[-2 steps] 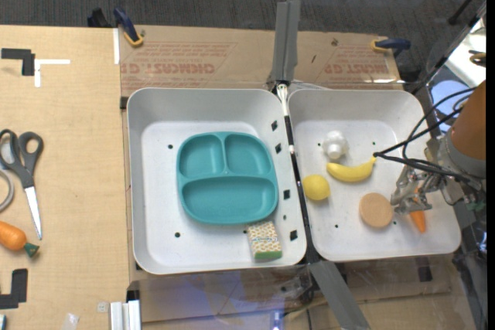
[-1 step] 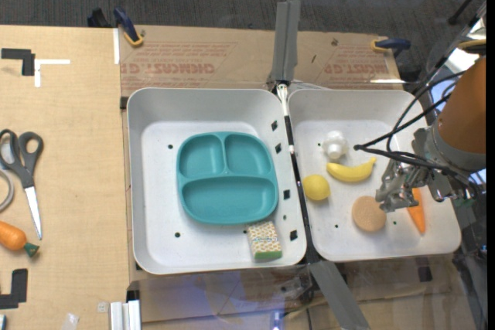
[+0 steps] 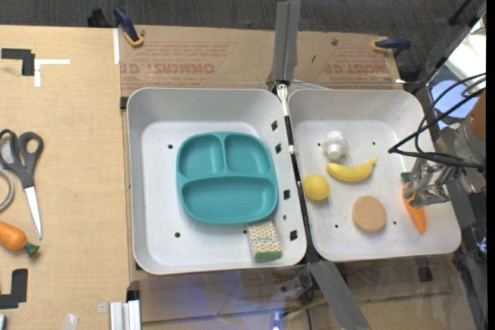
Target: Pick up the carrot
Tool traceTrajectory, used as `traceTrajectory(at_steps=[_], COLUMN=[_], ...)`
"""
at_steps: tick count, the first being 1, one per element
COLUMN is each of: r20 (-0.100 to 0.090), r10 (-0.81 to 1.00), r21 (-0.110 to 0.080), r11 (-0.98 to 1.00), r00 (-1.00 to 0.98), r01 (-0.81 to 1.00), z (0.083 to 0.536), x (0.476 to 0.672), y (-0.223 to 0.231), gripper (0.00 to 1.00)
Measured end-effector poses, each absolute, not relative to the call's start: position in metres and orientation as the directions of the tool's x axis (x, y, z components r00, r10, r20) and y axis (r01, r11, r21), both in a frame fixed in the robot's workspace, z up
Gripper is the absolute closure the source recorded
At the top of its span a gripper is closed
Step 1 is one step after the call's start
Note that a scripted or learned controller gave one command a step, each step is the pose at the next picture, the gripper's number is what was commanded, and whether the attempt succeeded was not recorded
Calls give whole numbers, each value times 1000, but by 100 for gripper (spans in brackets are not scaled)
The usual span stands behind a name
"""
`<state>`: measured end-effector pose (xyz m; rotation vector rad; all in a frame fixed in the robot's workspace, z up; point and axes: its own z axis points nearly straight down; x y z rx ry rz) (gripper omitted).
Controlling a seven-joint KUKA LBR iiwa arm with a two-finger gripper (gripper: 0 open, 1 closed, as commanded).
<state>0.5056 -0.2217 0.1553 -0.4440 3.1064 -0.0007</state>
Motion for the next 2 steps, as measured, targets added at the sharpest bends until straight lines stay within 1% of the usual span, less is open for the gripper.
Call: traceTrajectory(at_steps=[1,2], r20=[-2,-4], r10=[-320,-502], r21=[1,-1], r11=[947,865], r00=[-947,-865], r01=[-320,-502], z=[176,211], x=[493,552], y=[-161,-108], gripper=[100,100])
